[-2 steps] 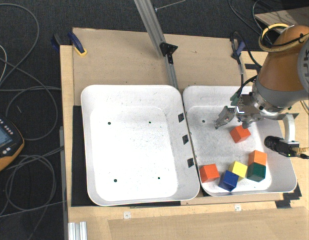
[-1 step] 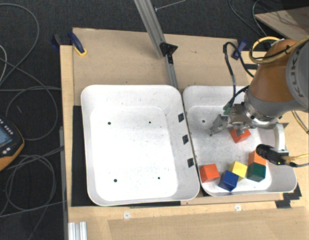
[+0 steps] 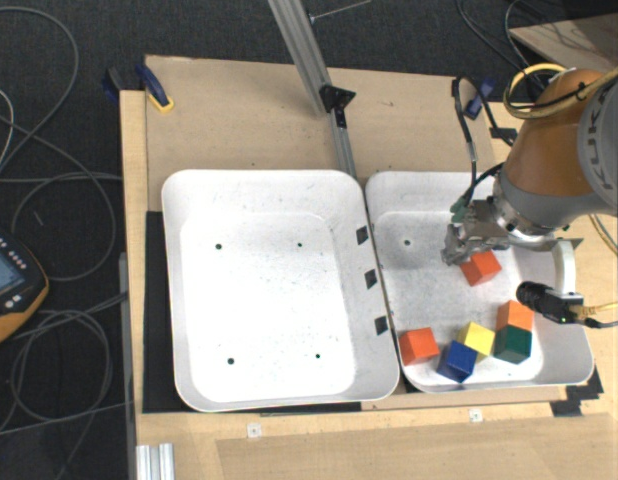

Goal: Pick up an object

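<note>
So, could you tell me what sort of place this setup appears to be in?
Probably a robotics lab test bench: two white bins on a plywood bench, toy blocks such as the yellow block, and loose cables on dark carpet.

High slanted view over both bins (image 3: 189,193)

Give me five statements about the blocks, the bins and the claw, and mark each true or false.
1. All the blocks lie in the right bin. True.
2. The blue block sits in the left bin. False: it lies at the right bin's near edge, beside the yellow block.
3. The claw is above the right bin, next to a red-orange block. True.
4. The green block stands alone at the right bin's far edge. False: it is near the front, touching an orange block.
5. A second orange block lies left of the blue one. True.
</note>
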Available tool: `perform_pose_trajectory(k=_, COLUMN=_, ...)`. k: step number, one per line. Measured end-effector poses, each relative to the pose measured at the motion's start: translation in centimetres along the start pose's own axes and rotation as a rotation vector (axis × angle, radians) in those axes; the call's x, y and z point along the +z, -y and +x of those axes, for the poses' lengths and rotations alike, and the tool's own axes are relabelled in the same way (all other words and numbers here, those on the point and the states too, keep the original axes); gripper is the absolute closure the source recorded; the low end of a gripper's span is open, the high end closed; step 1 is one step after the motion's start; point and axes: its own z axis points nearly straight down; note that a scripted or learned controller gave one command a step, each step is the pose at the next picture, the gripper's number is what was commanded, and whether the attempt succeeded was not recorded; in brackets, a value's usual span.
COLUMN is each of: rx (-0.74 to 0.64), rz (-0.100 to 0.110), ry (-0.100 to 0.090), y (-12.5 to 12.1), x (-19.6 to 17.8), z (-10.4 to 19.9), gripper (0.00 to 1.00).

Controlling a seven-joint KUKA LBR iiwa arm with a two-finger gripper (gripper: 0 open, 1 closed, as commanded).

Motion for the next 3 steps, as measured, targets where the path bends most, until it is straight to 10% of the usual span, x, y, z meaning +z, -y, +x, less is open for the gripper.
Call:
perform_pose_trajectory(k=2, rx=-0.002, rz=-0.006, ry=0.002, y=0.2, x=-11.3, z=0.7, gripper=1.00)
perform_pose_trajectory(k=3, rx=-0.006, rz=0.005, ry=-0.002, y=1.2, x=-9.7, z=6.3, gripper=1.00)
